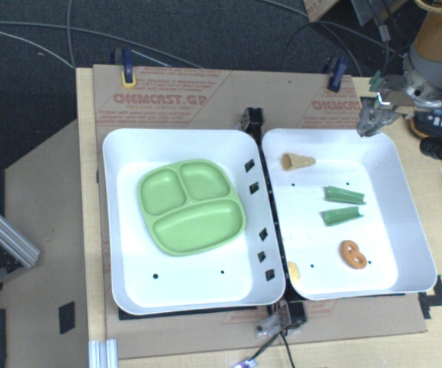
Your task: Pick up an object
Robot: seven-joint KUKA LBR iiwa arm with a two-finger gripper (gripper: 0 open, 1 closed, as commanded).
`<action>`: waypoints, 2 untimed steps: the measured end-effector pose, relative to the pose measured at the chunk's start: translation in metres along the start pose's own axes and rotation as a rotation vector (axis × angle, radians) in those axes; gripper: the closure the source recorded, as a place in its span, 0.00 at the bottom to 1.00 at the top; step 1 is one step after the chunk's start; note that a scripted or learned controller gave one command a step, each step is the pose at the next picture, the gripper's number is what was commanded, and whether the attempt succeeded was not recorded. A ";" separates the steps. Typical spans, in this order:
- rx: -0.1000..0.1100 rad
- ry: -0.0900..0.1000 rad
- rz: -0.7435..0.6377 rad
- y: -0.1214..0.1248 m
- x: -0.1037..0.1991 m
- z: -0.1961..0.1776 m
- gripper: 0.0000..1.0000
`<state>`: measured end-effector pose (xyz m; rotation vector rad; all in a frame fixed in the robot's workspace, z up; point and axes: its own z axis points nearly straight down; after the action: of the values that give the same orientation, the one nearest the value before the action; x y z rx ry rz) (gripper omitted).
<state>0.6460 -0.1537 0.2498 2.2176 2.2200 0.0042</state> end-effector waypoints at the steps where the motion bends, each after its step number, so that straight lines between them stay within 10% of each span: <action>1: 0.006 0.003 -0.003 -0.009 0.058 0.003 1.00; 2: 0.008 0.002 -0.001 -0.037 0.108 0.006 1.00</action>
<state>0.6088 -0.0453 0.2436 2.2216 2.2265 -0.0023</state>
